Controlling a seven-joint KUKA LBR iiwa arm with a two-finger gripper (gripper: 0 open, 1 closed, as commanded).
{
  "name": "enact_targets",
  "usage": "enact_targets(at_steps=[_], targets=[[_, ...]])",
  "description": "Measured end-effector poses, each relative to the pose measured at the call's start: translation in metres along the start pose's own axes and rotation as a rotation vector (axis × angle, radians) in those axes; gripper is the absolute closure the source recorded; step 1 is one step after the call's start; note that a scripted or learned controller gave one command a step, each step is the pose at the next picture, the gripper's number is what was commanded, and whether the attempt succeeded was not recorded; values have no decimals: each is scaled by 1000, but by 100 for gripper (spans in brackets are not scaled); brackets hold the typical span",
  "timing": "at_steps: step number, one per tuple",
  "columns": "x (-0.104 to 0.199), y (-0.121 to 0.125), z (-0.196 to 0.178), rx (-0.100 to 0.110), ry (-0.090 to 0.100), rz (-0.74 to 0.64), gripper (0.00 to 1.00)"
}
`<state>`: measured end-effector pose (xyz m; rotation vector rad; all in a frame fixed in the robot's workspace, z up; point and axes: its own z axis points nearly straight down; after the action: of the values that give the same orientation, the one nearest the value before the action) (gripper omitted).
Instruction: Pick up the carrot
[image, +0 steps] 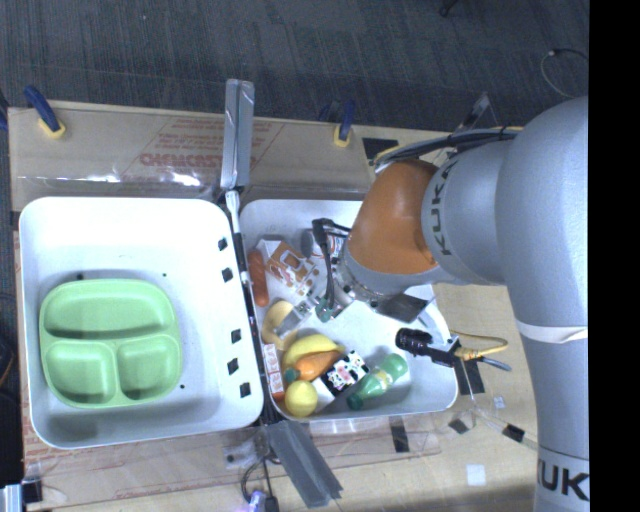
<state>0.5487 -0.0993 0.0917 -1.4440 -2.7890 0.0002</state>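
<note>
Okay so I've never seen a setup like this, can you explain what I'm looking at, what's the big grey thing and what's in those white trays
The big grey machine with the orange band is a robot arm, seen from a camera above the bench. It reaches in from the right; its two-finger gripper hangs over the right white bin. That bin holds toy food: a small orange carrot, a yellow banana, a yellow lemon, a green bottle and a reddish sausage. The left white bin holds a green divided plate. I can't tell whether the gripper holds anything.
</note>
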Motion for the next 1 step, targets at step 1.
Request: enact_targets(at_steps=[1], targets=[[-19, -25, 0, 1, 2, -466, 0]])
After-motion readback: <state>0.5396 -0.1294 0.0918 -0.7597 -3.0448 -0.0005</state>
